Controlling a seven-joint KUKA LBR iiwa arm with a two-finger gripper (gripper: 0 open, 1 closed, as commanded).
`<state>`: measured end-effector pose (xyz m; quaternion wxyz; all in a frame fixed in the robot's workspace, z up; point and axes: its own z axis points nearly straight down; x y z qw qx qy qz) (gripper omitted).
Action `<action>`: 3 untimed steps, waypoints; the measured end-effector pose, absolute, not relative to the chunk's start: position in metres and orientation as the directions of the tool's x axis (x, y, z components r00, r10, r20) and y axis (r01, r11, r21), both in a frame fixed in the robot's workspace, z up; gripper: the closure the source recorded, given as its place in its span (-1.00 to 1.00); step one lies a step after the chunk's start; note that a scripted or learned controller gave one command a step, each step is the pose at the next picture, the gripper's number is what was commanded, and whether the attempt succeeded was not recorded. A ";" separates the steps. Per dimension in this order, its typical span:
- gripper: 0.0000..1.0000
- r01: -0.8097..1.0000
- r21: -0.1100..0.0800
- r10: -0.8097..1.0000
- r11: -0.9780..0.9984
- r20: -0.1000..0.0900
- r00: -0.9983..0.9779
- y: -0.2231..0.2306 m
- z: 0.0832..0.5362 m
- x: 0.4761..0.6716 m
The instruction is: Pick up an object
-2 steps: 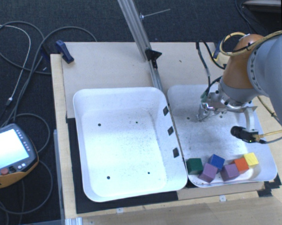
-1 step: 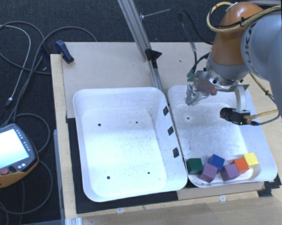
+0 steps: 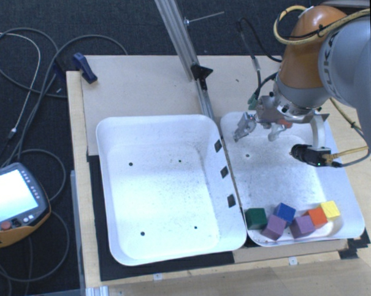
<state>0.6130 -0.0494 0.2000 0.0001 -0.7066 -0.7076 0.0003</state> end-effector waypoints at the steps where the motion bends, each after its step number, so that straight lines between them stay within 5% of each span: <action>1: -1.00 1.000 -0.002 1.000 -0.005 0.001 0.005 -0.086 0.249 0.550; 2: -1.00 1.000 0.006 1.000 -0.003 -0.003 0.003 -0.128 0.277 0.576; 3: -1.00 1.000 -0.009 1.000 0.002 0.003 -0.002 -0.113 0.141 0.595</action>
